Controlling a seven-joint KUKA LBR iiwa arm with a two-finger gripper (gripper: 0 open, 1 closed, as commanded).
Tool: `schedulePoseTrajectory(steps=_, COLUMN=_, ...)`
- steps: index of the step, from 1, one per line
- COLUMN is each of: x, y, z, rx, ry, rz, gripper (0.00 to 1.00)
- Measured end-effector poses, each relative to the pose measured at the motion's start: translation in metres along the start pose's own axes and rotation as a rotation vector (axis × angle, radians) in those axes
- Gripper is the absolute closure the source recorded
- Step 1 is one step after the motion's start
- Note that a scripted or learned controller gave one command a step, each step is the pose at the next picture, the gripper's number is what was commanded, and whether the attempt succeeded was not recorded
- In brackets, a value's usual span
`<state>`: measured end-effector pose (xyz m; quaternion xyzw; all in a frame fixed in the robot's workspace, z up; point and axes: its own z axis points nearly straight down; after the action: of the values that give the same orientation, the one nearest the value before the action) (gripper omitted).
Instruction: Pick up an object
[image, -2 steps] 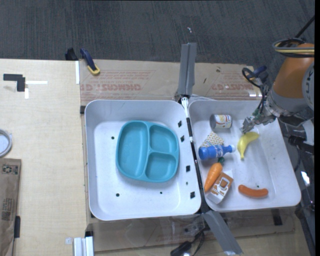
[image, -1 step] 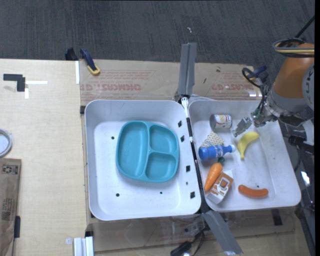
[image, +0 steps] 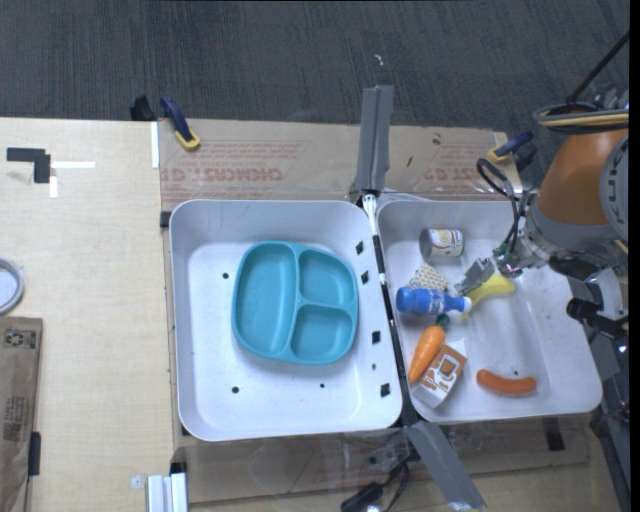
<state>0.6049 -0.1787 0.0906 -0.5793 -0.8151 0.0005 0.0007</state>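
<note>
end effector (image: 478, 273) low over yellow banana (image: 493, 289) in right bin (image: 560, 395).

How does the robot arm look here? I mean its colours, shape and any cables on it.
The arm is thick and rounded, with an orange band between grey parts. Black cables loop beside it near the wrist. At its end is a small grey metal pincer, much thinner than the arm. No markings can be made out on it.

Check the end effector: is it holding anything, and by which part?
Cannot tell. The end effector sits at the left end of the yellow banana in the right bin, but a grip isn't visible.
</note>
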Motion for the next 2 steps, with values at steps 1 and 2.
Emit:
schedulePoseTrajectory(steps=1, x=-0.0012, y=0.0004, z=-0.0083, rx=-0.001, ry=-0.001, rz=0.003, gripper=1.00)
schedulePoseTrajectory(steps=2, x=-0.0011, y=0.0004, z=-0.0082, rx=0.000, ry=-0.001, rz=0.003, gripper=0.00)
